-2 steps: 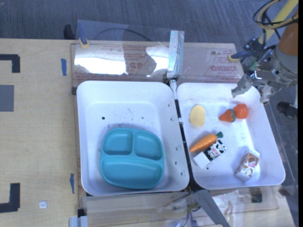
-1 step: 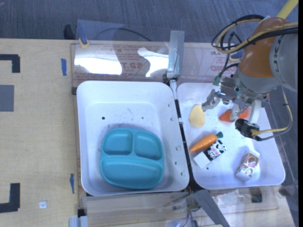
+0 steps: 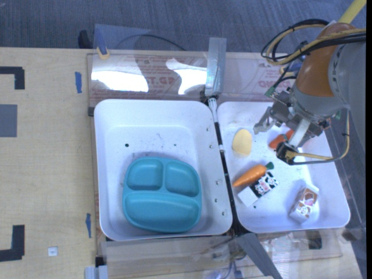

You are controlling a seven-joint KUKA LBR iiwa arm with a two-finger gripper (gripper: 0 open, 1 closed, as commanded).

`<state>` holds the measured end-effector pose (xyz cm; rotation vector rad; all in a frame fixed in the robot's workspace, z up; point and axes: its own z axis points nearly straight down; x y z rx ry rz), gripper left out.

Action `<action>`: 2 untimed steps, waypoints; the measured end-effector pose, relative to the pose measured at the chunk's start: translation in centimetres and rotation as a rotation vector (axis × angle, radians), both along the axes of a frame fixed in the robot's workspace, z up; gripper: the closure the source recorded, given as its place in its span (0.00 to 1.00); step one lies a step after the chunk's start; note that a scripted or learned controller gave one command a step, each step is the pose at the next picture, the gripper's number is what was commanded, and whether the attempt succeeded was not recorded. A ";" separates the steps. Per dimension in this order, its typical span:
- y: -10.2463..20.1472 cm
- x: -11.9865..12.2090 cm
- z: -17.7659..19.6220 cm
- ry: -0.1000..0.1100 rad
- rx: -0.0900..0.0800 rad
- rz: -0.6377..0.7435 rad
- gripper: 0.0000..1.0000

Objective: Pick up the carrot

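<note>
— Over the right bin (image 3: 279, 214), toward its far side: end effector (image 3: 270, 122), on the grey arm (image 3: 349, 68) with the orange band (image 3: 314, 77). Wide or narrow?
— Cannot tell from this slant. Clear of the carrot (image 3: 251, 175), though, not touching it.
— And the carrot itself?
— Down on the floor of that same bin, nearer the front, close to the divider (image 3: 220, 150) between the 2 bins. Lying flat at a slant, green top (image 3: 269, 166) up and to the right, pointed tip toward the divider.
— Neighbours?
— Pale yellow egg-shaped thing (image 3: 242, 142) just behind it. Black-and-white spotted box (image 3: 260, 188) touching its front side. Small white carton (image 3: 304, 204) with a reddish-brown print near the front right corner, well apart. Orange-red thing (image 3: 279, 139), partly hidden beneath the end effector.
— Left bin (image 3: 116, 132)?
— 1 teal plate (image 3: 163, 193) with 3 compartments, toward the front. Both bins side by side on the tan desk (image 3: 40, 156).
</note>
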<state>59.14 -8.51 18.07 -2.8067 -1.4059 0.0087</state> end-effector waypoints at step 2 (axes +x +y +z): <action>3.8 -5.1 0.0 0.003 0.005 0.456 0.00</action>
